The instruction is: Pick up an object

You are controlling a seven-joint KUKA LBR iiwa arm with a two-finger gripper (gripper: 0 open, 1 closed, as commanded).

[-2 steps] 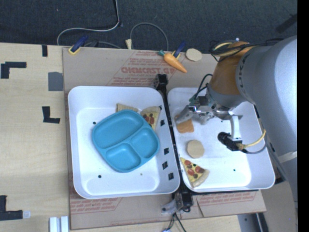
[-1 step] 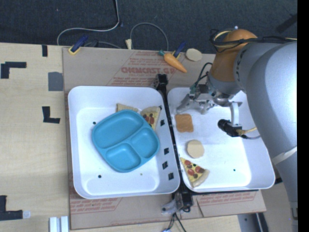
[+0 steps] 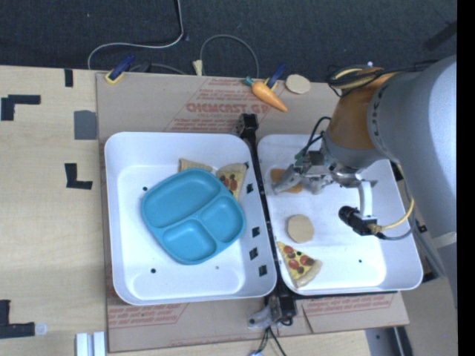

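Two shallow white plastic bins sit side by side, the left bin [image 3: 122, 273] and the right bin [image 3: 393, 273]. Left of the black divider [image 3: 256, 199] lies one blue three-compartment plate [image 3: 193, 215], smooth and glossy, over one toy pizza slice [image 3: 231, 176]. Right of the divider lie one round tan cookie [image 3: 300, 228] and another pizza slice [image 3: 298, 263]. The two-finger gripper [image 3: 286, 182] rests low near a small orange-brown piece [image 3: 280, 175]; whether it is open I cannot tell. Beyond the bins: one orange toy carrot [image 3: 267, 95], one pale disc [image 3: 298, 84]. The cardboard [image 3: 215, 110] reads "CHEMCAST".
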